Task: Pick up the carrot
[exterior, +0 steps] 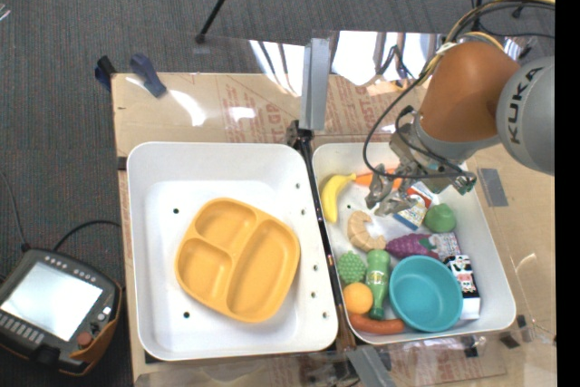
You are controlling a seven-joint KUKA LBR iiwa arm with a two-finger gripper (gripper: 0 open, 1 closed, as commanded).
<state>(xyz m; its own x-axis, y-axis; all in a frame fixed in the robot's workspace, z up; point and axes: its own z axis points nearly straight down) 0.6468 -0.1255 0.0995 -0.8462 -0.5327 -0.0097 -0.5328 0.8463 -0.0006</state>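
Observation:
An orange, tapered piece that looks like the carrot [363, 179] lies at the back of the right bin [497, 267], between the banana [334, 193] and the gripper. Most of its length is hidden under the gripper. My gripper [386, 195] hangs low over this spot, its dark fingers [374, 191] apart and pointing down beside the orange piece. Nothing shows held between them. The grey arm with its orange wrist band [462, 95] comes in from the right.
The right bin is crowded: a bread slice [366, 231], green ball [440, 217], purple eggplant [410, 244], teal bowl [426, 292], orange fruit [358, 297], green vegetables [378, 272], cartons [462, 272] and a long reddish-orange piece [376, 324] at the front. The left bin [154, 177] holds a yellow divided plate [237, 259].

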